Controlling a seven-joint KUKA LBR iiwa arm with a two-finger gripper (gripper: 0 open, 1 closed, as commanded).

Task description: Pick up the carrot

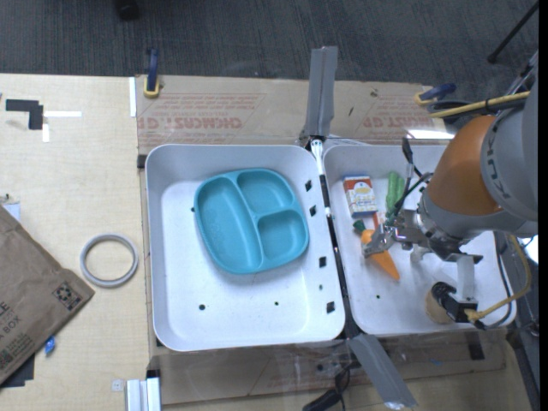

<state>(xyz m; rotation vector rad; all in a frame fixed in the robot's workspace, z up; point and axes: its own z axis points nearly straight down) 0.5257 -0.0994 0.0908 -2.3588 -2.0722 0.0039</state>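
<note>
We saw the orange tapered carrot (382,260) lying in the right shallow white bin (370,315), below a small red-and-white carton (361,197). The metal two-finger gripper (383,239) sat right at the carrot's upper end; we could not tell whether it was clenched or released.

One fixed camera looks down at a slant on the bench (68,195). Both white bins (171,315) sit mid-frame, at moderate range.
</note>
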